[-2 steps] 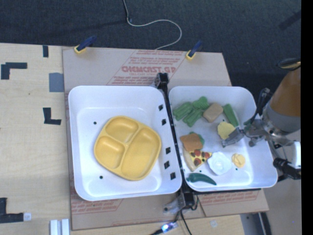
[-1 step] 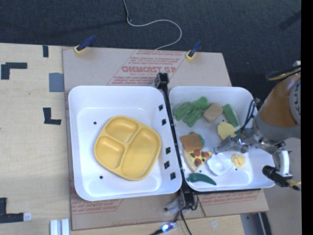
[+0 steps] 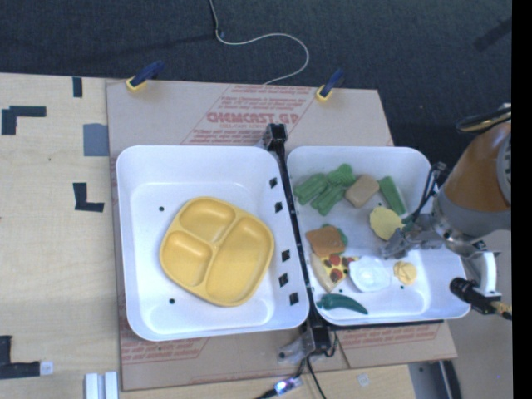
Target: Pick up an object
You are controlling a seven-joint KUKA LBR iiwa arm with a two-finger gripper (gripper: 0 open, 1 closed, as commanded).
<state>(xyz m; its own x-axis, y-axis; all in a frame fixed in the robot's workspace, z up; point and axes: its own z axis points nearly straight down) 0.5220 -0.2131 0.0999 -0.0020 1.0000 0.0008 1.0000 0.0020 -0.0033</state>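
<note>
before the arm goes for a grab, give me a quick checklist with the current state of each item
1. Gripper is over the right bin: ok, low among the toy food.
2. Something sits between its fingers: cannot tell, too small and blurred.
3. Nearest targets: ok, the yellow round piece and the small yellow piece lie close by.
4. Targets are spaced for a clean grasp: not ok, the white plate piece and pizza slice crowd together.
5. Left bin holds the yellow divided tray, away from the arm: ok.

A yellow tray [image 3: 218, 250] in a white bin [image 3: 137, 223] — green [image 3: 324, 188], tan [image 3: 362, 191] and yellow [image 3: 385, 222] toy foods in the other.
</note>
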